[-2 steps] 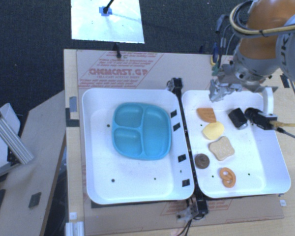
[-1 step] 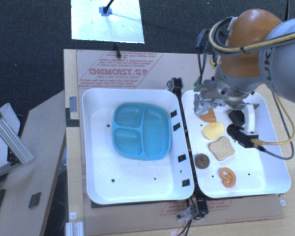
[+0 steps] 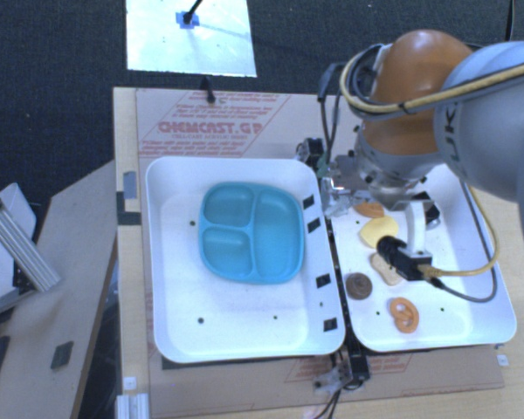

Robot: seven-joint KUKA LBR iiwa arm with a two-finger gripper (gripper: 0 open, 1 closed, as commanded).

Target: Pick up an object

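Note:
My gripper (image 3: 354, 192) hangs low over the far left part of the right bin (image 3: 472, 321), under the orange band of the wrist. Right beside it lies a small orange piece (image 3: 369, 209), partly covered by the gripper. Just nearer to the camera sits a yellow piece (image 3: 377, 231), and below that a tan biscuit-like piece (image 3: 385, 271). A round brown disc (image 3: 358, 285) and an orange pretzel shape (image 3: 404, 314) lie toward the bin's front. I see nothing lifted off the bin floor.
The left bin (image 3: 175, 321) bears a blue divided plate (image 3: 251, 232) in its middle. A ridge with black clips (image 3: 325, 279) separates the two bins. The arm's bulk covers the right bin's far half.

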